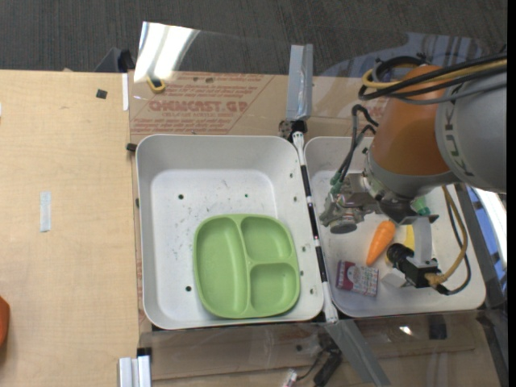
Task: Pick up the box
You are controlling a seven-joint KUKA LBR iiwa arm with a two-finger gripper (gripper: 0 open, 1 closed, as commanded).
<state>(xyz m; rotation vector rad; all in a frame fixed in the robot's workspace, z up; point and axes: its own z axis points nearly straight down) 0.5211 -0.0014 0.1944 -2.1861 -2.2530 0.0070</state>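
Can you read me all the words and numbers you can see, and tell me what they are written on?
"CHEMCAST", red print, then letters like "GP" that are unclear: on the brown sheet behind the bins.
Smaller red lines beneath it: too blurred to read.
Small box in the right bin: printed, but too small to read.

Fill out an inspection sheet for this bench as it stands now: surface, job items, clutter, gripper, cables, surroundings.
Surface: two white bins side by side, left bin and right bin, on a wooden bench.
Job's things: small box lying flat near the front of the right bin, apart from the gripper.
Clutter: green divided plate in the left bin; carrot and a yellow item in the right bin.
Gripper: gripper hangs over the right bin, nothing seen in it.
Cables: yellow and black cables loop round the arm's wrist.
Surroundings: cardboard sheet behind the bins; dark floor beyond.
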